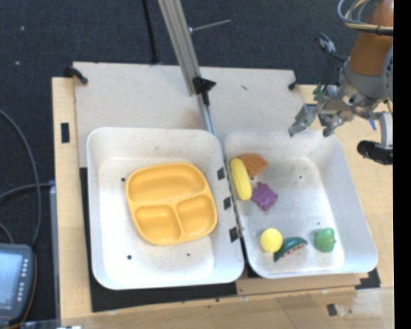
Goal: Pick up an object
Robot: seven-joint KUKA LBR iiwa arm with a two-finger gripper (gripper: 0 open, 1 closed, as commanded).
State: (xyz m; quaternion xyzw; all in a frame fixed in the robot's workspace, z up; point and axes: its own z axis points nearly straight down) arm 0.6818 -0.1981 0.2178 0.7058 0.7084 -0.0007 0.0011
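My gripper (314, 126) hangs above the far edge of the right bin (342, 184), open, with nothing between its fingers. Below it in that bin lie a yellow corn cob (240, 178) against the left wall, an orange-brown piece (255, 163) behind the cob, and a purple toy (264, 196) beside it. Near the bin's front sit a yellow ball (271, 239), a dark teal wedge (291, 248) and a green toy (324, 239). The gripper is well apart from all of them.
The left bin (109, 252) holds a yellow divided plate (170, 202). A slanted metal post (185, 46) rises behind the seam between the bins. A small monitor (7, 279) sits at the lower left, off the bench.
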